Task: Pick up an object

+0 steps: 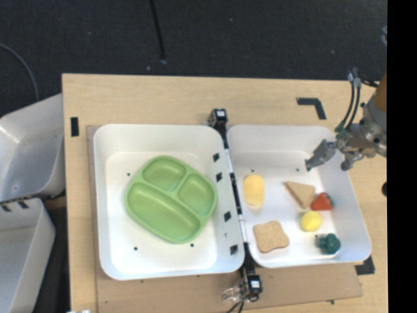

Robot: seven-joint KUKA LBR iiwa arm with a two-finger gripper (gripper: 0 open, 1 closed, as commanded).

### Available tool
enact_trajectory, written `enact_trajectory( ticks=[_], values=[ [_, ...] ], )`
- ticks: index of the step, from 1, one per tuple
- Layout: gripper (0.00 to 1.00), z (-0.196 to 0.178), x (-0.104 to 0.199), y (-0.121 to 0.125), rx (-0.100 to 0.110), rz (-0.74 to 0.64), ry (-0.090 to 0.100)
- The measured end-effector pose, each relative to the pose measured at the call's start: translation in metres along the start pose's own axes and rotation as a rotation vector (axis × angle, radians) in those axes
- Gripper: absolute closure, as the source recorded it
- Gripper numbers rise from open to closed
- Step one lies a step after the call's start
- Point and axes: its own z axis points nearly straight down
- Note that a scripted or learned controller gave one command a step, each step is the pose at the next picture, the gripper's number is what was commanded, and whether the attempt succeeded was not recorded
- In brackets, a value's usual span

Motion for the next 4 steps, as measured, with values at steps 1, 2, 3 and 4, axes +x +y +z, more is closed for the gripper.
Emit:
enact_trajectory(
  ticks=[1,2,3,4],
  values=[
    [0.00,-0.007,0.001,0.002,-0.013,-0.002,-0.002],
    [0.00,0.042,-0.008,-0.005,-0.008,-0.001,-0.003],
    [0.00,0.103,-0.009,-0.010,-0.007,0.000,-0.003],
    [0.00,0.148,-0.006,-0.016,-0.008,0.001,-0.002]
  ],
)
